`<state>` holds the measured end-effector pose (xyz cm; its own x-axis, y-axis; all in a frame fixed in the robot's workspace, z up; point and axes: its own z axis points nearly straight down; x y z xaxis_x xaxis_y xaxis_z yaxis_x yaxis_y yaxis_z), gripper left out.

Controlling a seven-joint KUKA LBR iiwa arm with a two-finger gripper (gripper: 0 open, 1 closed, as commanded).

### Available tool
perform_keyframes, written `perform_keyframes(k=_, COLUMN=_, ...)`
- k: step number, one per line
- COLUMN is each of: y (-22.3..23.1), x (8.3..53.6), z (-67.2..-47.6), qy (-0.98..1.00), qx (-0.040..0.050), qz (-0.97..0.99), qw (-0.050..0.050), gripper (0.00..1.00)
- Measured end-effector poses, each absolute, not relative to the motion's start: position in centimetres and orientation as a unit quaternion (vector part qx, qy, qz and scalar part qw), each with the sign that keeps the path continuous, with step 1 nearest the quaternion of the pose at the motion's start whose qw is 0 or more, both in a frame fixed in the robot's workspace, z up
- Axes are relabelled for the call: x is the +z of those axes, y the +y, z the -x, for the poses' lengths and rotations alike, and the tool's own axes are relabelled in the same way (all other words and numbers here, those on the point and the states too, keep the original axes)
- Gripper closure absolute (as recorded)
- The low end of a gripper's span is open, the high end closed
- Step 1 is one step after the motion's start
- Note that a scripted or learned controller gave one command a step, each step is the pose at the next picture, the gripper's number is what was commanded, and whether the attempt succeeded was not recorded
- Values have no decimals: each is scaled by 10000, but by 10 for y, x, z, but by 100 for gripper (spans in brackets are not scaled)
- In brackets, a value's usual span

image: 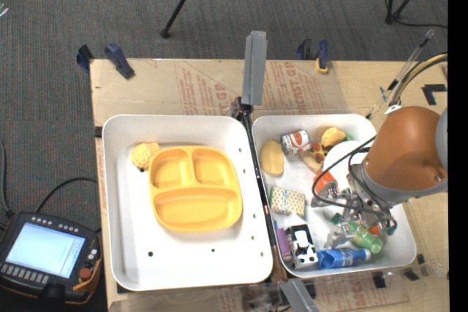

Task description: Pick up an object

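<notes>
Two white bins sit side by side on the bench. The left bin (pixel 121 230) holds a yellow divided tray (pixel 195 188) with a small yellow corn piece (pixel 143 154) at its far-left corner. The arm's gripper (pixel 356 219) hangs low in the right bin (pixel 406 245), over the near-right clutter: a green bottle (pixel 365 239) and a blue tube (pixel 341 258). A potato (pixel 272 157) and a red can (pixel 295 142) lie farther off. Whether the jaws are open or closed, I cannot tell.
</notes>
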<state>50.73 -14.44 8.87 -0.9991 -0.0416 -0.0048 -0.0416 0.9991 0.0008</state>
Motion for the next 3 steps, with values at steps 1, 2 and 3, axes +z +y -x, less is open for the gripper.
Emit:
perform_keyframes(k=1, y=-88, x=88, z=-575, qy=9990, qx=12, qz=442, qw=28, gripper=0)
perform_keyframes(k=2, y=-79, x=88, z=-628, qy=9995, qx=11, qz=319, qw=17, gripper=0)
perform_keyframes(k=3, y=-154, x=90, z=-580, qy=10000, qx=-2, qz=-71, qw=7, gripper=0)
